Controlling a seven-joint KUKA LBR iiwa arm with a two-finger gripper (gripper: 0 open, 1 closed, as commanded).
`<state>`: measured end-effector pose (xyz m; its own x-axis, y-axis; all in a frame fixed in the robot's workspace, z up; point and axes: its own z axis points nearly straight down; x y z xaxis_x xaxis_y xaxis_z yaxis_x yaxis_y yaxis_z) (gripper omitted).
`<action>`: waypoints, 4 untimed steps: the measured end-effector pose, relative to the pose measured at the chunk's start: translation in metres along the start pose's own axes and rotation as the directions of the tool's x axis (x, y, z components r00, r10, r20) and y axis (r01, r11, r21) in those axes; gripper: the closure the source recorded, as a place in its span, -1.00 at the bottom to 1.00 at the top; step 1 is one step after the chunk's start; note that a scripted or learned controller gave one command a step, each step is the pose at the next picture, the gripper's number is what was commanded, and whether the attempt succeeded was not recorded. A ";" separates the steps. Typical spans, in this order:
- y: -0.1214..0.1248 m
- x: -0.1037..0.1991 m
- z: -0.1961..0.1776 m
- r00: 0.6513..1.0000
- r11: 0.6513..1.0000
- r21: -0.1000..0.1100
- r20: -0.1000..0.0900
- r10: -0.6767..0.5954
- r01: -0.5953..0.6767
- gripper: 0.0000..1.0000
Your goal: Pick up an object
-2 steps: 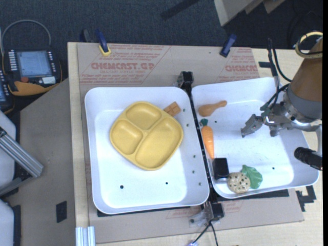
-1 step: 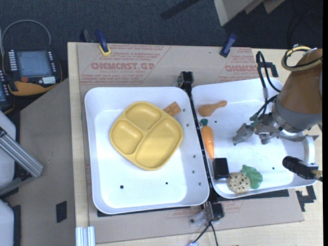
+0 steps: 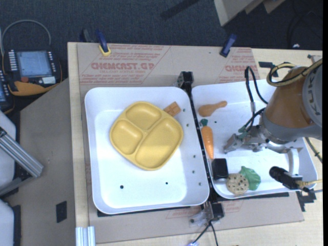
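The gripper is hovering with fingers spread, holding nothing, over the right bin, while the carrot is lying along its left wall, so it should be centring before closing.

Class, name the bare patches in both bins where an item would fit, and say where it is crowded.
Left bin: bare floor in front of the yellow divided plate. Right bin: small patch between drumstick and arm. Crowded: carrot, black block, cookie and green piece.
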<state>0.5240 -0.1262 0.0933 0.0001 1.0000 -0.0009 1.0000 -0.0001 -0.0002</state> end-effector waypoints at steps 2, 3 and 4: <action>0.005 -0.005 -0.057 1.000 1.000 -0.006 0.001 0.000 0.000 1.00; 0.008 -0.012 -0.120 1.000 1.000 -0.008 0.002 -0.001 0.001 1.00; 0.009 -0.012 -0.145 1.000 1.000 -0.006 0.001 -0.001 0.001 1.00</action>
<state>0.5329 -0.1379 0.2387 -0.0009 1.0000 -0.0022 1.0000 0.0010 0.0057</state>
